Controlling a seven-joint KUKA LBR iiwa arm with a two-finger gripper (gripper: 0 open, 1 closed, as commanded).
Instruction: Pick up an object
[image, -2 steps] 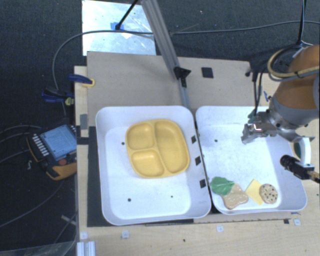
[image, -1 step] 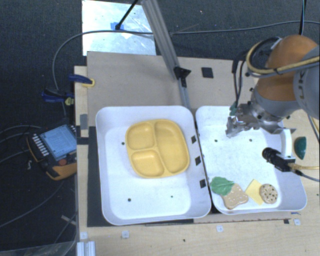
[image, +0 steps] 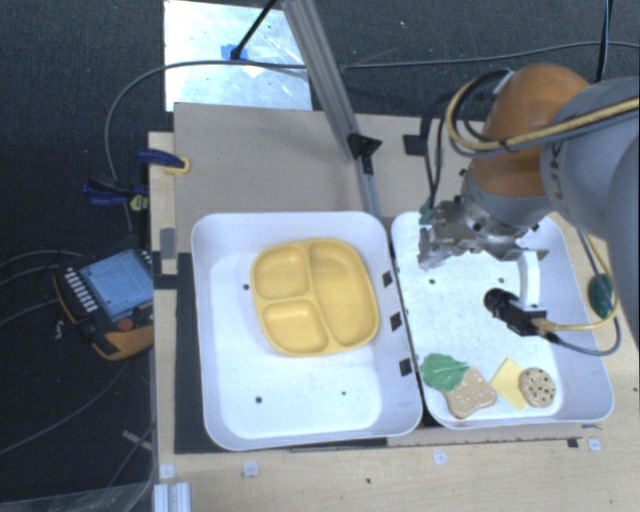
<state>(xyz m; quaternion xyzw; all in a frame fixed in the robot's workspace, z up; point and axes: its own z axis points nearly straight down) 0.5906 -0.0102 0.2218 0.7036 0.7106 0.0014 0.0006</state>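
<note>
Camera view, looking down: left bin (image: 225, 400) w/ yellow tray (image: 313, 297), 3 sections, mid-frame. Right bin (image: 585, 405) w/ toy food along lower edge: green leaf (image: 443, 371), toast (image: 470, 395), cheese slice (image: 508, 381), cookie (image: 537, 386), all close together, some touching. Gripper (image: 437, 250) up at right bin's upper left, well apart from food. Can't tell if pinched or spread; nothing seen in it.
</note>
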